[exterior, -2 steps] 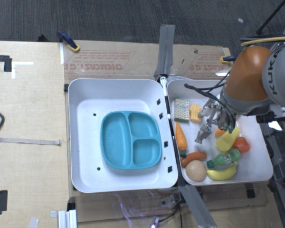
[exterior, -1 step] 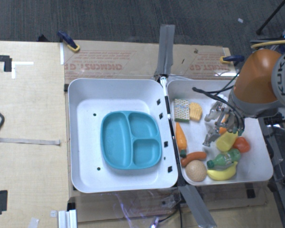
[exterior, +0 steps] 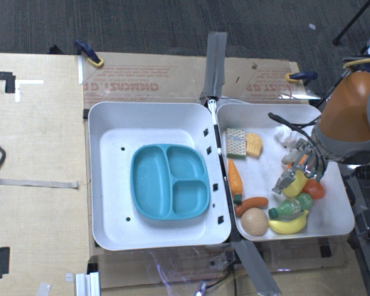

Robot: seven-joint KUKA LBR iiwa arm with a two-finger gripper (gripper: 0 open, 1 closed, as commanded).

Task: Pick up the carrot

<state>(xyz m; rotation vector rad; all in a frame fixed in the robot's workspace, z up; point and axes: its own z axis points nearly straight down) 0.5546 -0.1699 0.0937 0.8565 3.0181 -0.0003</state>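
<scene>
Seen from the fixed overhead camera, two shallow white bins sit side by side on a worktop (exterior: 37,134) of pale board. The left bin (exterior: 105,119) carries a teal divided plate (exterior: 171,181) near its middle. The right bin (exterior: 339,217) holds a clutter of toy food. The carrot (exterior: 235,177), orange with a green top, lies lengthwise against that bin's left wall, about halfway along it, its green end pointing to the bin's front edge. Just behind it rest a checked sponge-like block (exterior: 235,142) and a yellow wedge (exterior: 253,144). Toward the front left corner lie a red sausage (exterior: 251,204) and a tan egg (exterior: 254,221), with a banana (exterior: 288,225) and a green item (exterior: 290,208) along the front edge. The grey and orange arm (exterior: 350,113) reaches in over the bin's right side. Its hand (exterior: 294,179) hangs low over a yellow piece (exterior: 295,185) beside a red tomato (exterior: 314,190), well apart from the carrot; whether its fingers are spread or closed cannot be told.
</scene>
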